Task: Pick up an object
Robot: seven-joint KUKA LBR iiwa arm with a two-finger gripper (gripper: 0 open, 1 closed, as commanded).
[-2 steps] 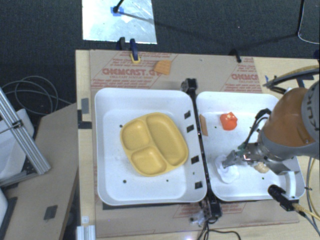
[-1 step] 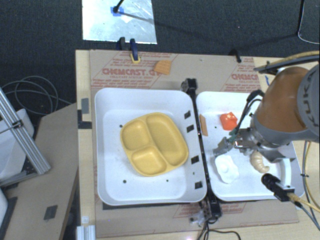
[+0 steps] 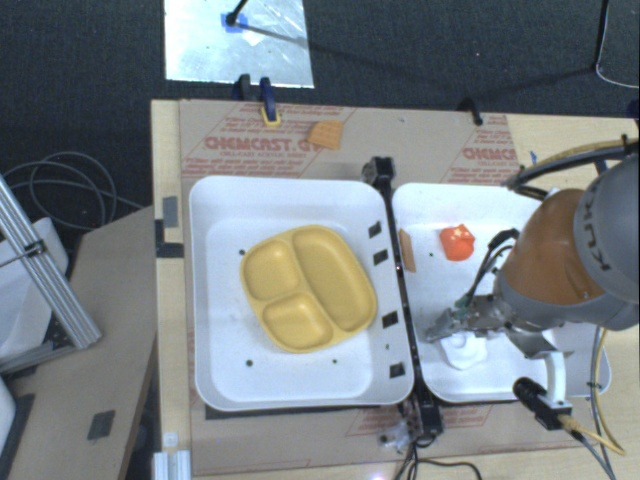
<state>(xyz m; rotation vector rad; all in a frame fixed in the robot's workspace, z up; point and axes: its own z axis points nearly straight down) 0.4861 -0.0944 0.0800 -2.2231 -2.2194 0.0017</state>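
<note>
Bench (image 3: 330,128): cardboard-covered, dark floor around, two white bins. Left bin (image 3: 215,298): one yellow divided tray (image 3: 308,286). Right bin (image 3: 425,373): one orange object (image 3: 457,242) far, one white object (image 3: 462,352) near. My gripper (image 3: 452,326) hovers over the white object; finger state: cannot tell.

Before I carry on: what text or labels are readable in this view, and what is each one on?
"CHEMCAST", red print on the brown sheet behind the left bin.
"CHEMCAST" again, partly cut off, on the same sheet behind the right bin; the smaller print beneath both is too blurred to read.
Dark letters on the arm, cut off by the frame edge: unreadable.
</note>
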